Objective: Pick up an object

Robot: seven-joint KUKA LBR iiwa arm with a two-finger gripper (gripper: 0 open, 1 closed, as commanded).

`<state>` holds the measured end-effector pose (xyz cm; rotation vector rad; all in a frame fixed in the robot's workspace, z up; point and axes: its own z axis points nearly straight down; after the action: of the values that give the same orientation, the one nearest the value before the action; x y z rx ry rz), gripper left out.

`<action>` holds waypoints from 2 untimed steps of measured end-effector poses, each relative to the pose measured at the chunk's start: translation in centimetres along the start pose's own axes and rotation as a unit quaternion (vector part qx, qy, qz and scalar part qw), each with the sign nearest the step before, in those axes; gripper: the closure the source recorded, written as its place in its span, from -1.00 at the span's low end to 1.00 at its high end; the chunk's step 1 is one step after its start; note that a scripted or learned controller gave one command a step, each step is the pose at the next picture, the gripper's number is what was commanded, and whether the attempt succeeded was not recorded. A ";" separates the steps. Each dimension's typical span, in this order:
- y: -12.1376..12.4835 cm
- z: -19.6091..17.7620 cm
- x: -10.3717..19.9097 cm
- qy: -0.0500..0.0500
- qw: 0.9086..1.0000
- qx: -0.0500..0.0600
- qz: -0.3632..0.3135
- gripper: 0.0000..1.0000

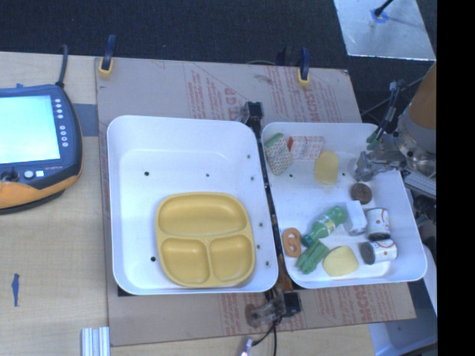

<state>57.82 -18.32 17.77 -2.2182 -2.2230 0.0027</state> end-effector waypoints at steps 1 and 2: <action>0.0 0.1 0.1 0.000 1.000 0.001 0.000 -1.00; 2.4 5.8 4.3 0.000 1.000 0.002 -0.002 -1.00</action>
<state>60.19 -14.03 11.98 -2.2110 -2.2255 0.0070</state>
